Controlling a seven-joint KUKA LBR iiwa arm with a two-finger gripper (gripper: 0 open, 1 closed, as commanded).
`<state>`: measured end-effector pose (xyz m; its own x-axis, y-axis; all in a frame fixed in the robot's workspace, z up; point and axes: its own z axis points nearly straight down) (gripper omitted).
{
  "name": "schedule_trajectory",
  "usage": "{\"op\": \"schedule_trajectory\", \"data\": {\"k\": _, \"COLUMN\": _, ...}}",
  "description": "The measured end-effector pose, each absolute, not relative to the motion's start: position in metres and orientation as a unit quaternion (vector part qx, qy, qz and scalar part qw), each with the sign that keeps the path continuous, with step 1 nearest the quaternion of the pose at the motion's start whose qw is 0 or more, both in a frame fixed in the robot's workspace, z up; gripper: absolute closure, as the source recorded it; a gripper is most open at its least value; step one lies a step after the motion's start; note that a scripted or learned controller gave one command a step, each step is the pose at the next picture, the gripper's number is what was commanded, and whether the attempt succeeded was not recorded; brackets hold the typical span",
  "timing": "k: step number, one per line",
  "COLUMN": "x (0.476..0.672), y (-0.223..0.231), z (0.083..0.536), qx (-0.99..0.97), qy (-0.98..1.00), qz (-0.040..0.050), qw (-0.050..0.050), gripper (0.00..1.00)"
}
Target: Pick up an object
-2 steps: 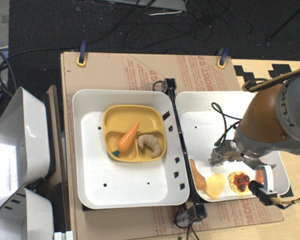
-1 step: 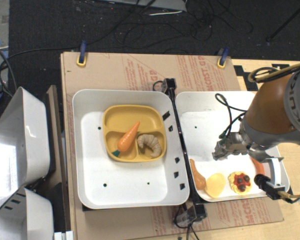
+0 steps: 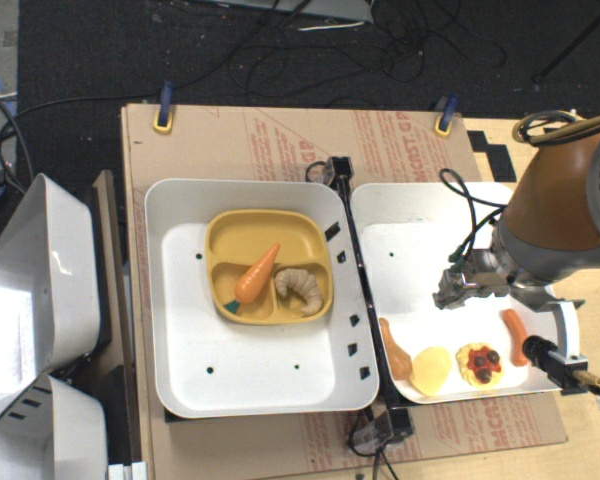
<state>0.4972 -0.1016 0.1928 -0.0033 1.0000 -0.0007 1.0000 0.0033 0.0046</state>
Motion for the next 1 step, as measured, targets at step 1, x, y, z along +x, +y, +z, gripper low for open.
{"op": "schedule_trajectory", "data": {"k": 1, "x": 0.5033, "y": -0.1078, "z": 0.2525, "qx": 0.706, "qy": 0.709, "qz": 0.0013, "qw": 0.003, "gripper": 1.00}}
